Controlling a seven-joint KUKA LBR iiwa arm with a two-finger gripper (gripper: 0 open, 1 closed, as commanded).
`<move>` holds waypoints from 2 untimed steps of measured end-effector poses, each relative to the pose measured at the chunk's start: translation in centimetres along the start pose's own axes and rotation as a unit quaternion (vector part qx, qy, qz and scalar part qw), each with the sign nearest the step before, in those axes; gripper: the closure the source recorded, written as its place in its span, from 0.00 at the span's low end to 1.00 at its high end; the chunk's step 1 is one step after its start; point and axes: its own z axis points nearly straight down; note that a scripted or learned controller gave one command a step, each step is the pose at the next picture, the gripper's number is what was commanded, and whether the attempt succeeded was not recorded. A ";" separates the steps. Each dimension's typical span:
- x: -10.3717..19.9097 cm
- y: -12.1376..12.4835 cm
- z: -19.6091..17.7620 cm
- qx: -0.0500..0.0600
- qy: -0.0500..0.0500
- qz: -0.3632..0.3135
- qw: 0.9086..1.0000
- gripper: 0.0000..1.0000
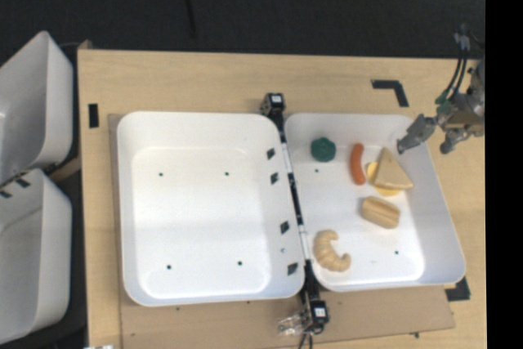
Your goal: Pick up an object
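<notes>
Your claw [431, 136] hangs spread open and empty over the right bin's [433, 257] far right rim; the sandwich wedge [393, 171] lies in that bin, just below-left of it.

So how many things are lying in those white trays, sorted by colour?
Green: 1, a small round piece
Orange-red: 1, a sausage-like stick
Tan or yellow: 3, a wedge, a roll and a croissant
Total: 5, all in the right-hand tray
</notes>
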 end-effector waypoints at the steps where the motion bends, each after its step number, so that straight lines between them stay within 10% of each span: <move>1: -1.5 -1.7 -15.1 -0.008 -0.004 -0.002 1.000 0.00; 2: -0.7 -6.7 -28.1 -0.006 -0.003 -0.002 1.000 0.00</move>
